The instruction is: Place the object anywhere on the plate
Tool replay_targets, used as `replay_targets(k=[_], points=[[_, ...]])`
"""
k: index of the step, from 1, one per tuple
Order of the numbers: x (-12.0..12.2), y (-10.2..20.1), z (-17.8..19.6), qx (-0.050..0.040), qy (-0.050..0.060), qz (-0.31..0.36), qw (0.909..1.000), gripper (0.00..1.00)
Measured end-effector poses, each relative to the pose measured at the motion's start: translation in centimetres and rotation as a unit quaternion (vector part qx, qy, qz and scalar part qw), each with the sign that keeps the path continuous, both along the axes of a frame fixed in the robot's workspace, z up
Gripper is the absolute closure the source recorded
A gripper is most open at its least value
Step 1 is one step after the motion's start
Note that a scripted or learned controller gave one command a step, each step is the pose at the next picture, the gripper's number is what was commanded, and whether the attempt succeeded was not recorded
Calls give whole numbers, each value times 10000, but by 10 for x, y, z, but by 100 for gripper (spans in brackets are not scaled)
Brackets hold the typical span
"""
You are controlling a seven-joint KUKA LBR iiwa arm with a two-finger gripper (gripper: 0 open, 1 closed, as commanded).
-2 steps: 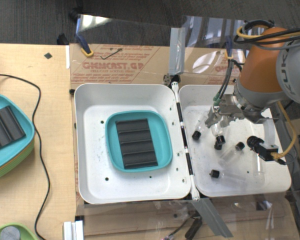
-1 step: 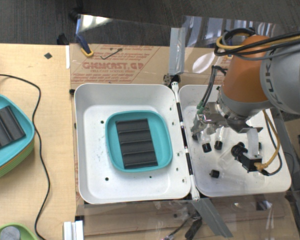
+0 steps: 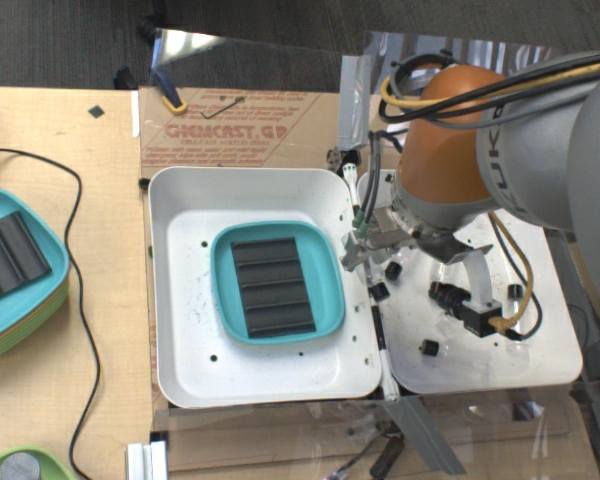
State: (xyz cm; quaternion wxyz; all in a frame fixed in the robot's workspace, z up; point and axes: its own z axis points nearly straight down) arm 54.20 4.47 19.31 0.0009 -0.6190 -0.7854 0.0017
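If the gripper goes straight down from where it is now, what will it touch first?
Probably the floor of the right bin near its left wall, not the teal plate in the left bin. The arm hides the gripper, and depth is unclear.

A teal plate (image 3: 278, 281) with a dark ribbed insert lies in the left white bin (image 3: 180, 298), mid-frame. The grey arm (image 3: 540, 158) with its orange band reaches in from the right, its gripper (image 3: 380, 253) low over the right bin (image 3: 540, 358) beside the dividing rims. Stacked teal plates (image 3: 15, 268) sit on the table (image 3: 60, 148) at far left.
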Motion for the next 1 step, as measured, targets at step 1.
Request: replay_targets(k=[1], points=[[0,0,0,0,0,-1,10000,0]])
